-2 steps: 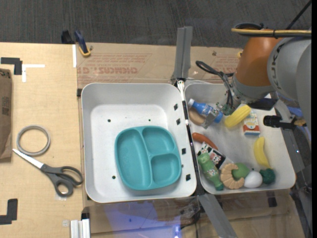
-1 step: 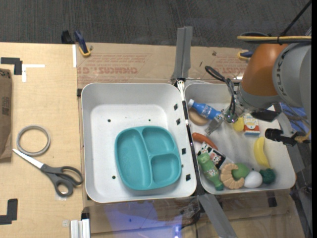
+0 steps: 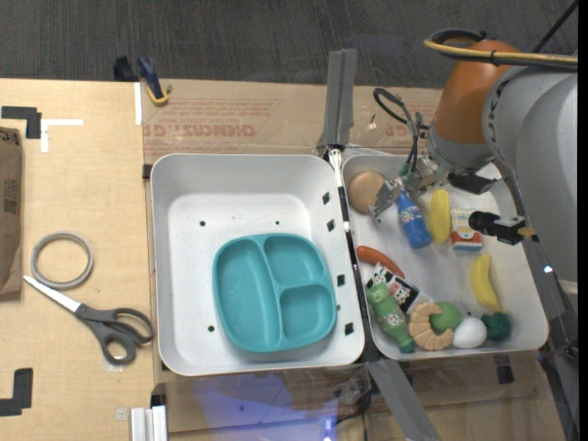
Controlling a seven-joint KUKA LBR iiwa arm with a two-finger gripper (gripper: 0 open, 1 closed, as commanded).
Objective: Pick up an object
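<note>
My gripper [image 3: 393, 194] hangs low over the back of the right bin [image 3: 528, 274]. It sits between a tan ball [image 3: 365, 189] on its left and a blue bottle [image 3: 414, 221] just below it. A yellow piece [image 3: 440, 214] and a small white and red carton [image 3: 466, 231] lie to the right of the bottle. Nearer the front are a banana [image 3: 483, 281], an orange-red pepper [image 3: 380, 259], a green packet [image 3: 387, 309], a tan ring [image 3: 425, 327], a white egg [image 3: 469, 332] and a dark green lump [image 3: 497, 325]. I see nothing held.
The left bin [image 3: 184, 209] holds a teal divided plate [image 3: 276, 292]. On the bench at the left lie scissors [image 3: 101, 320] and a tape roll [image 3: 62, 258]. A blue clamp [image 3: 150, 78] sits at the back. A grey divider bar [image 3: 338, 99] stands between the bins.
</note>
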